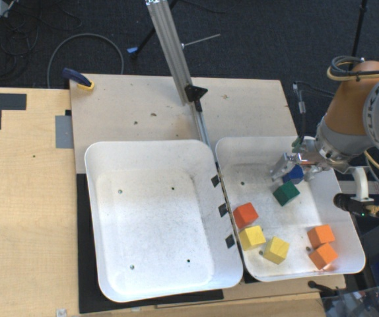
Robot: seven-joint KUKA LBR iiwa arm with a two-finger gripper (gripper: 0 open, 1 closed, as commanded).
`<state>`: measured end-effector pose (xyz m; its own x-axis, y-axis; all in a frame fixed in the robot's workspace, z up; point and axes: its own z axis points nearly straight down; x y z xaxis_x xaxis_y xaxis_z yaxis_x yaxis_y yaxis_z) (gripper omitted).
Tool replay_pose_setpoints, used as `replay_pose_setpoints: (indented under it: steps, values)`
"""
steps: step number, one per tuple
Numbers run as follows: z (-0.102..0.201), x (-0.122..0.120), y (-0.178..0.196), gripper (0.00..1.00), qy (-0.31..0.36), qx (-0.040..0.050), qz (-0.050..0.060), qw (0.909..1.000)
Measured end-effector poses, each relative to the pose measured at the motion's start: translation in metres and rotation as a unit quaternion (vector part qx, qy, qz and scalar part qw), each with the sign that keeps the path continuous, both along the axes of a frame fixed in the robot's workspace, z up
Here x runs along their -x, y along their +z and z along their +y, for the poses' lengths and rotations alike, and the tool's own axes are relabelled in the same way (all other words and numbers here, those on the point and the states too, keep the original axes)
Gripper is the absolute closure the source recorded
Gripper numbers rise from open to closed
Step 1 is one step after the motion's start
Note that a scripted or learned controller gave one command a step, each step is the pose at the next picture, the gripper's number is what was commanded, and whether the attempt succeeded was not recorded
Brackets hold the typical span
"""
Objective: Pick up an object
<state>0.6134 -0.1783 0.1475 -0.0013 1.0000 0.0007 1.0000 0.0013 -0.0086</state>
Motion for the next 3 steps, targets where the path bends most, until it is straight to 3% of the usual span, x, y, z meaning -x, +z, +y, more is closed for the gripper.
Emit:
replay_pose_setpoints:
  steps: [1,2,3]
  values:
    - [-0.020,0.011,-0.011,0.00,-0.001,0.0001,-0.002,1.0000]
    - [-0.010,-0.027,-0.059,0.00,0.000,0.0009,-0.004,1.0000]
    - [0.009,-0.019,-0.057,0.00,0.000,0.0001,-0.003,1.0000]
